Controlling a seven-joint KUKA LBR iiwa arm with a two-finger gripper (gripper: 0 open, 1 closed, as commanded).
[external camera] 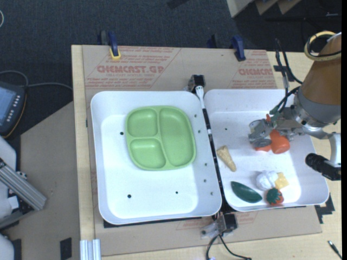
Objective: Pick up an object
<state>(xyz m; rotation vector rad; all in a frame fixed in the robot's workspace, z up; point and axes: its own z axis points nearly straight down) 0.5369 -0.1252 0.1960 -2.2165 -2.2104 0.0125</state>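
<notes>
Right white bin (238, 110): grey metal claw (260, 136) low beside a small orange rounded object (280, 143), apparently touching, grip state indiscernible; lift outstanding.

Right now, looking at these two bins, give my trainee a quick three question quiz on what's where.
1. True or false: the green divided plate lies in the left bin.
2. Which item lies nearest the divider between the bins? A) the tan cone-shaped piece B) the strawberry C) the white crumpled item
3. Fill in: the pincer sits over the right bin, right beside an ______ coloured object.

Key
1. True
2. A
3. Orange

Whether the pincer actually grips the orange object cannot be told from this view.
</notes>
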